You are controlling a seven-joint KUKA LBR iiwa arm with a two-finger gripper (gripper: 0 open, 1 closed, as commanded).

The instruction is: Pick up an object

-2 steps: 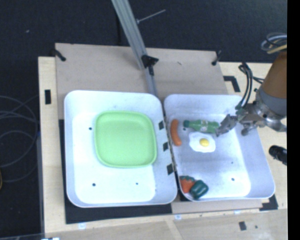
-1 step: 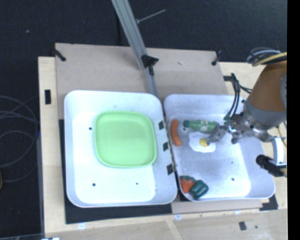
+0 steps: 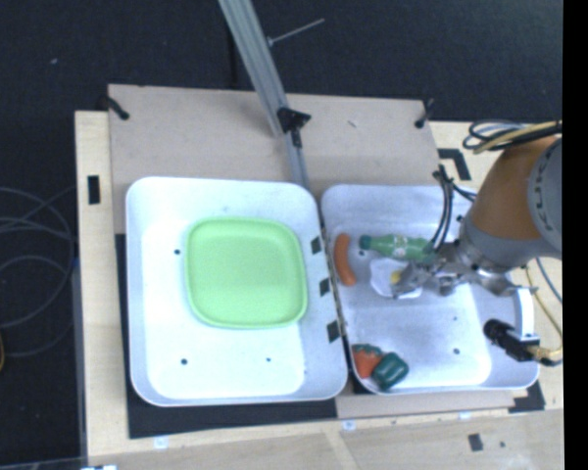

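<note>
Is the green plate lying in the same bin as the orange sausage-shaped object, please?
No, the green plate lies in the left bin, while the orange sausage-shaped object lies in the right bin.

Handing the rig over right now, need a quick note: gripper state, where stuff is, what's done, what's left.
Gripper: low in the right bin, over a white object near the bin's middle. Too blurred to tell whether anything is held.
Right bin: green bottle lying along the far side, orange sausage-shaped piece by the left wall, an orange item and a dark green item touching in the near-left corner.
Left bin: green plate lying flat.
Done: arm is down among the objects.
Left: confirm a grasp and lift.
</note>
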